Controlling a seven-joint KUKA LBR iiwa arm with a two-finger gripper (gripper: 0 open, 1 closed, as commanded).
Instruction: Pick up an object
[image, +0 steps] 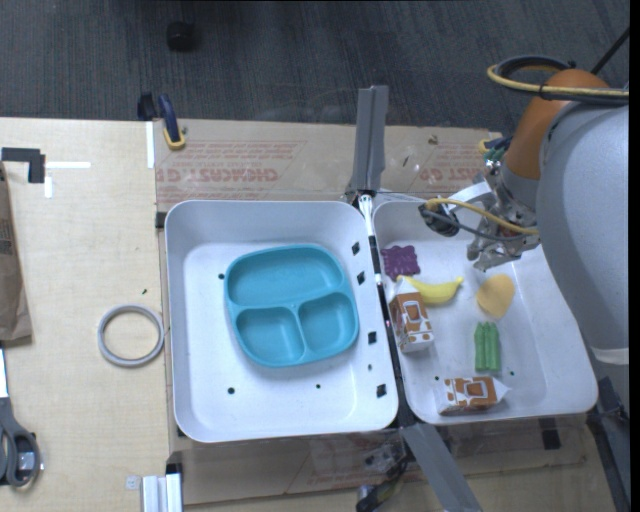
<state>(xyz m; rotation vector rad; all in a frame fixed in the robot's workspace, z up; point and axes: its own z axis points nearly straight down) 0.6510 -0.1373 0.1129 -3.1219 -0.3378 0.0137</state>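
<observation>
The right bin (560, 395) holds, near to far, a carton (470, 394), beans (486, 346), a second carton (411, 323), a lemon (495, 294), a banana (437, 289) and grapes (401, 261). The left bin (200, 390) holds a blue tray (291, 305). The gripper (487, 255) hangs just above the lemon; its grip I cannot tell.

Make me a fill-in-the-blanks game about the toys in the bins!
1. The blue tray lies in the ____ bin.
2. The banana lies just below the ____ grapes.
3. The tray has ____ compartments.
4. The arm's pincer hangs over the ____ bin.

Missing words: left; purple; three; right
</observation>
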